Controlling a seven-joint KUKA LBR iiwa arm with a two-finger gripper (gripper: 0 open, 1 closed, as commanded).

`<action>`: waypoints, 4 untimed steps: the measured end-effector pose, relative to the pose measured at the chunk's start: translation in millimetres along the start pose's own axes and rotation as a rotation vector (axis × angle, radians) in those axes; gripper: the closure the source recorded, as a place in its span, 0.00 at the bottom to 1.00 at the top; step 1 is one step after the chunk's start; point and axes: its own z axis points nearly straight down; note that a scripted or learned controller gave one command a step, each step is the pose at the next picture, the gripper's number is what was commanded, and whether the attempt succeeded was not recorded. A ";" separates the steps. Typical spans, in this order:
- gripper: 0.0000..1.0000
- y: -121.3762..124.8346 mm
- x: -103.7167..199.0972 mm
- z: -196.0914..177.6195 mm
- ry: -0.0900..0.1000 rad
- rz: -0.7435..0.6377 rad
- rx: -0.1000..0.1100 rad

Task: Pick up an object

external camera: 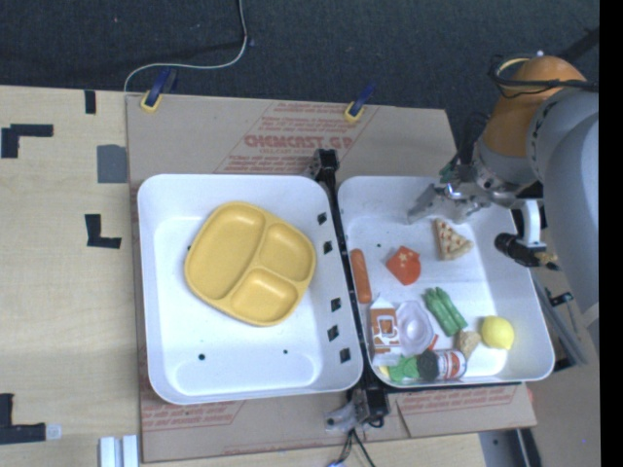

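Now you see the grey two-finger gripper (446, 200) with its fingers spread apart near the far edge of the right white bin (516, 353), holding nothing; the tan triangular pizza slice toy (451, 238) lies just below it, not touching

Yellow divided plate (250, 262) smooth matt plastic; white bins (161, 290) glossy plastic; bench (58, 290) pale wood.

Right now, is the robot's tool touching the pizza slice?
Apart. The camera view shows the tool above the pizza slice, with a strip of white bin floor between them.
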 end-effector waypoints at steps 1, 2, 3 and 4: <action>0.00 -44.4 -15.3 -1.3 -0.001 0.004 0.000; 1.00 -42.7 -15.1 -11.4 -0.003 0.002 -0.001; 1.00 -48.8 67.8 -121.2 0.004 -0.005 -0.005; 1.00 -59.1 126.6 -108.3 0.003 -0.002 0.007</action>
